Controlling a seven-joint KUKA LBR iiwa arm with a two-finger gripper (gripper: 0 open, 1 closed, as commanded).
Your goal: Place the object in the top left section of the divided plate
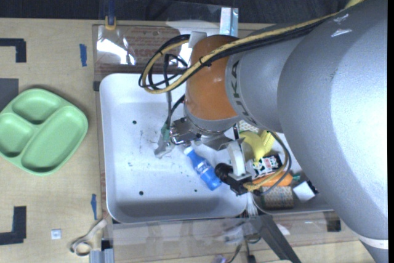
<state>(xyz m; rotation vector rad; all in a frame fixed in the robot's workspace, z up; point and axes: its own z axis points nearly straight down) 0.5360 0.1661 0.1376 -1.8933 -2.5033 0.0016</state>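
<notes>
Over the shallow white plastic bin (pixel 123 194) on the pale wooden desk (pixel 49 40), the grey arm with its orange band (pixel 209 86) reaches down, and the tool (pixel 166 140) sits low against the bin floor. How far the tool is open cannot be told from this single overhead view, nor whether anything sits in it; the wrist and cables hide most of it.

Judged from this, the step in hand is the pick, not yet the carry. Just to the right of the tool and slightly nearer the camera lies a small blue plastic bottle with a pale cap (pixel 204 170), tipped on its side on the bin floor. Further right of it, a cluster of clutter lies against the bin wall: a yellow crumpled packet (pixel 258 143), an orange piece (pixel 274 180) and a dark speckled lump (pixel 278 195). Which of these is the object meant cannot be settled.

Well to the left of the tool, outside the bin, the light green divided plate (pixel 24 148) rests on the desk. Its top left section looks bare. The next move probably calls for a secure grip, a clear lift over the bin wall, then a long travel leftward to that plate.
</notes>
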